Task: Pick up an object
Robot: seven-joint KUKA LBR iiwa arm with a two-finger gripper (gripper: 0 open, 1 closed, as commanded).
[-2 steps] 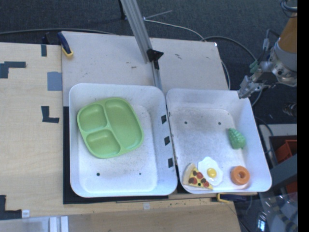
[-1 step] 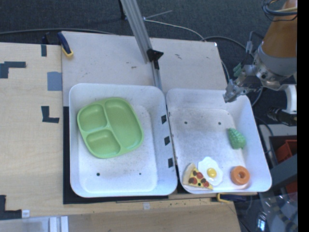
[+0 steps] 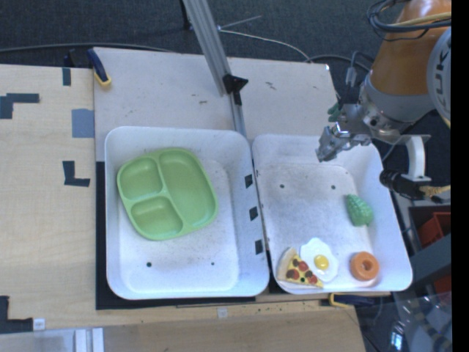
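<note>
One green plate [image 3: 166, 192] is seen in the bin left of the right bin [image 3: 308, 196]. Four toys (pizza [image 3: 297, 268], egg [image 3: 320, 258], donut [image 3: 364, 266], green lump [image 3: 360, 210]) are counted in the right bin, below the gripper [image 3: 327, 148]; how its jaws stand cannot be told.

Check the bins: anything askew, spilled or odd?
Nothing spilled or broken. The pizza slice and fried egg overlap at the right bin's front rim, with the donut beside them. The green piece lies alone. The green tray sits slightly askew in the left bin. The gripper hangs over the right bin's back edge.
</note>
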